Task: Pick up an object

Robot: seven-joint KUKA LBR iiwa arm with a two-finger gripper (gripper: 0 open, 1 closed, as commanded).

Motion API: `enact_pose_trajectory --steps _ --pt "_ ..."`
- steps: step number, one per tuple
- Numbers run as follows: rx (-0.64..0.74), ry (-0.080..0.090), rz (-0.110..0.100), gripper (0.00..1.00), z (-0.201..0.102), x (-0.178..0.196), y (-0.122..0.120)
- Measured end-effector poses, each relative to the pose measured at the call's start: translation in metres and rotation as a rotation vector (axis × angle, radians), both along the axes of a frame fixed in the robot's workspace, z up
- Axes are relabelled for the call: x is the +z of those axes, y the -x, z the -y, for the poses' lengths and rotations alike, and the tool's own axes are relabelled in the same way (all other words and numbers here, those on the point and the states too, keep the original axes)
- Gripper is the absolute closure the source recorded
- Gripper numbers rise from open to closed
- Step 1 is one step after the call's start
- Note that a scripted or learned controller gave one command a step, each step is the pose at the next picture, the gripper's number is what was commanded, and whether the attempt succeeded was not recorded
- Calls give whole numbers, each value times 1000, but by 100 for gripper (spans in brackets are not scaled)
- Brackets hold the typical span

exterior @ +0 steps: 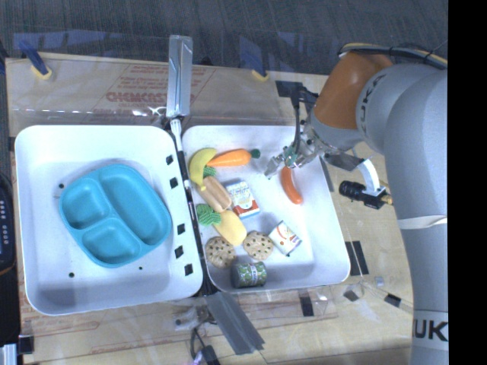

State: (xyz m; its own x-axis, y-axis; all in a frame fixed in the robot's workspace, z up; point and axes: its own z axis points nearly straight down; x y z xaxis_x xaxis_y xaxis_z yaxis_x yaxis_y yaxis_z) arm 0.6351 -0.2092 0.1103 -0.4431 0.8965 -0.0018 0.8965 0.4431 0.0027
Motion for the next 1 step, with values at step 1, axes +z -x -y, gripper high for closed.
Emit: enact_pose_trajectory --steps 1 --pt "187 -1 -4 0 -1 -17 6"
